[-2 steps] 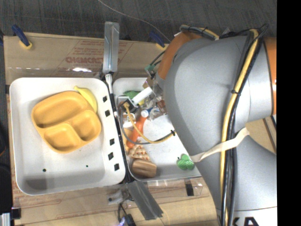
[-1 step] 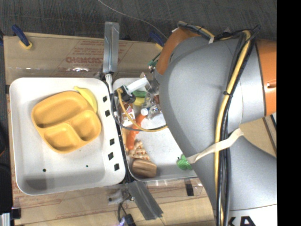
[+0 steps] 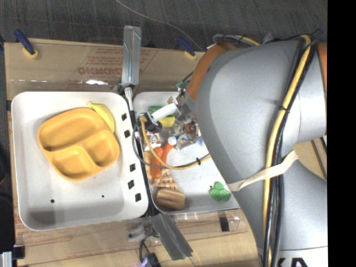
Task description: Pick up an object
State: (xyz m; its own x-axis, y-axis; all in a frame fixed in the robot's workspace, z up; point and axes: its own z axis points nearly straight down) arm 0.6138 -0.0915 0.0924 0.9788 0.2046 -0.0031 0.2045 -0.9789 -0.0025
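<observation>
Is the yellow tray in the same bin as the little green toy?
No, the yellow tray lies in the left bin, and the green toy is in the right bin.

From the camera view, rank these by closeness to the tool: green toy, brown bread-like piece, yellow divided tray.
Tool works in the right bin.
1. Brown bread-like piece, right bin's near-left corner; green toy, near edge: too close to call.
2. Yellow divided tray, left bin.

From my remote seat this reads as a robotics lab bench. A big grey industrial arm (image 3: 261, 127) with cables strapped along it leans over two shallow white bins (image 3: 28, 166), which sit on brown cardboard (image 3: 72, 60) held down by blue clamps (image 3: 25, 42). Toy food fills the right bin (image 3: 194, 193), and a metal divider (image 3: 131, 54) runs between the bins.
</observation>
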